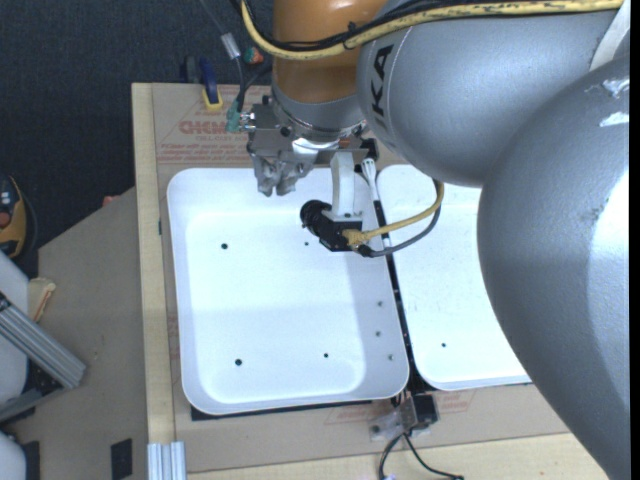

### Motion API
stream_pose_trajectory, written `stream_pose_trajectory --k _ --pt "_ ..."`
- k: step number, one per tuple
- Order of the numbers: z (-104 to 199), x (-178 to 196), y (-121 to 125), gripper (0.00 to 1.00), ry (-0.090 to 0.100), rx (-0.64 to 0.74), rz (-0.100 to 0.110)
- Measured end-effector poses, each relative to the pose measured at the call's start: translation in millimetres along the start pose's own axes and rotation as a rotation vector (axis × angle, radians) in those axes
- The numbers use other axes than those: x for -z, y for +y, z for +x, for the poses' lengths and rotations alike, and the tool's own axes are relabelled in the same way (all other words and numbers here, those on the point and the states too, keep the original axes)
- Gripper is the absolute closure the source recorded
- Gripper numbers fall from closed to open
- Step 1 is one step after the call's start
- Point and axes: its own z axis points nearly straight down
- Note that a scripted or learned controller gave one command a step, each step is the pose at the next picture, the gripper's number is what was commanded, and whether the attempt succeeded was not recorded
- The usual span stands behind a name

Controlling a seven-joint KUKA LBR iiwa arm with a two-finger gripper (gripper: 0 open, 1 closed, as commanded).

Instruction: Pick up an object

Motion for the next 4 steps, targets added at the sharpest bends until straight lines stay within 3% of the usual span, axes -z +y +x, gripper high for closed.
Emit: stream_pose_trajectory --k 1,2,3,4 --pt "-77.0 36.6 2.5 1.0 0.001 -0.009 -0.013" --pt "20.3 -2.9 -26.9 1.0 0.003 0.007 -0.001" --pt "-42.3 46.1 -21.1 1.0 0.002 -0.007 -0.014" --pt "8.4 -27.3 -39.3 1.0 0.0 0.002 0.001"
